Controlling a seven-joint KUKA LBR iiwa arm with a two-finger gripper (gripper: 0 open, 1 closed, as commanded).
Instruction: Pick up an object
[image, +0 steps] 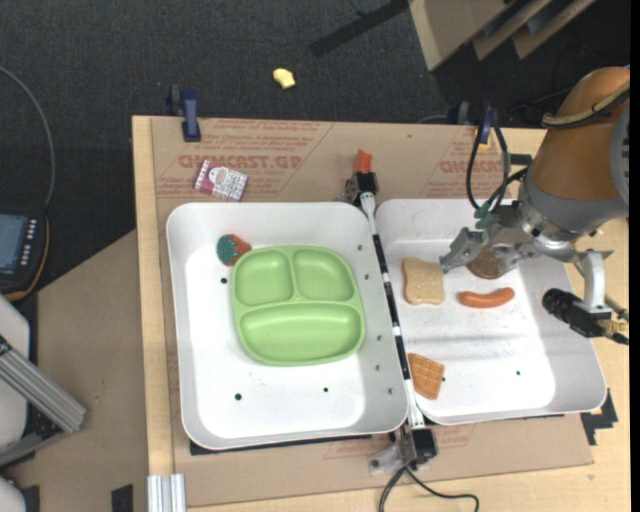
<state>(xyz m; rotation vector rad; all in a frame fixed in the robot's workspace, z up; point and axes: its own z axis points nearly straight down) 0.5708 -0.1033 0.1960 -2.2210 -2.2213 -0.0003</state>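
You saw the arm (585, 150) reaching in from 3 o'clock, with its gripper (487, 252) low over the right bin (560, 395), in the upper part of that bin. The fingers (456, 252) pointed toward 9 o'clock, and a brown round object (489, 265) lay directly under them. Whether the fingers were spread or pressed together, and whether they pinched this brown object, I could not tell, because the wrist covered the place.

In the same bin, a slice of toast (423, 282) lay at 9 o'clock from the gripper, near to it. A sausage (487, 297) lay just at 6 o'clock from the brown object, very close but I could not tell if they touched. A waffle piece (425, 375) rested at the bin's lower left corner, against the wall.

In the left bin (200, 390) you had a green divided plate (297, 303) in the middle, and a small red and green item (234, 248) just at its 10 o'clock corner. On the table (160, 330), at 12 o'clock from the left bin, lay a small pink packet (221, 180). A yellow piece (284, 77) lay on the dark floor beyond the table.
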